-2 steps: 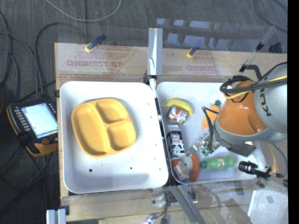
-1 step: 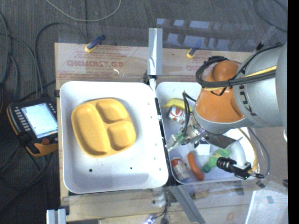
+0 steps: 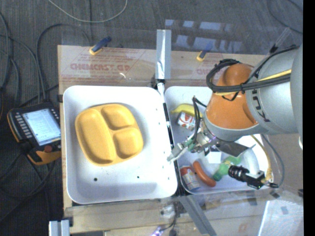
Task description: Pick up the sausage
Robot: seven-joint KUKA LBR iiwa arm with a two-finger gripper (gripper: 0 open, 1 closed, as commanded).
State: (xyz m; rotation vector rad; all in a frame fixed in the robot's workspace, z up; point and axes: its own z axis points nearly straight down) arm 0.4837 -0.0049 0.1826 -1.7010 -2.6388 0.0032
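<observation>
The sausage [image 3: 204,173], a short reddish-orange link, lies slantwise near the front wall of the right bin [image 3: 173,98]. My gripper [image 3: 188,148] hangs below the orange wrist band over the left part of that bin, above and left of the sausage and apart from it. Its tip reaches toward the wall between the two bins. The sausage is in full view, with nothing gripping it.
Just left of the sausage is a red and white can [image 3: 189,179], with a green bottle [image 3: 227,167] to its right. A banana [image 3: 184,107] and a red and white packet [image 3: 186,119] sit at the bin's back. The left bin [image 3: 78,186] holds a yellow divided tray [image 3: 110,132].
</observation>
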